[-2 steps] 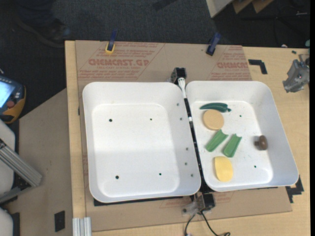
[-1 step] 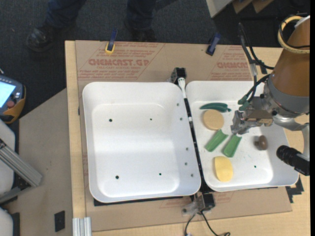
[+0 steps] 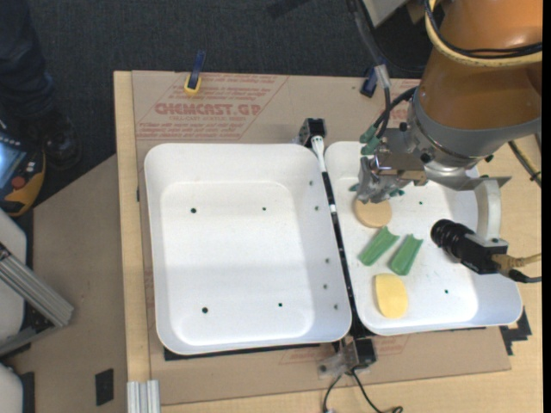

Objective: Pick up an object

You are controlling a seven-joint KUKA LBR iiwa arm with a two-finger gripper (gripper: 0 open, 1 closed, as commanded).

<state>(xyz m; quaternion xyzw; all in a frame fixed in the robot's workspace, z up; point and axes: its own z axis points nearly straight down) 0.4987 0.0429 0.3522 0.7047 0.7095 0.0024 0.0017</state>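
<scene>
Your arm's upper segment (image 3: 486, 37) is a broad, rounded orange shell with a glossy sheen. Below it sits a grey metallic wrist collar (image 3: 469, 136), smooth and ring-shaped, stepping down to a paler grey flange. You'll see thin black cables looping off the collar's left side, with small green connectors beside them. The end effector (image 3: 376, 189) is a compact grey-silver metal block with dark fittings; its fingers are too small and shadowed to make out.

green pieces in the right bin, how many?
2. One green piece lies mid-bin, just below the tan disc; the other green piece lies beside it on its right, above the yellow piece. The arm may hide more.
</scene>
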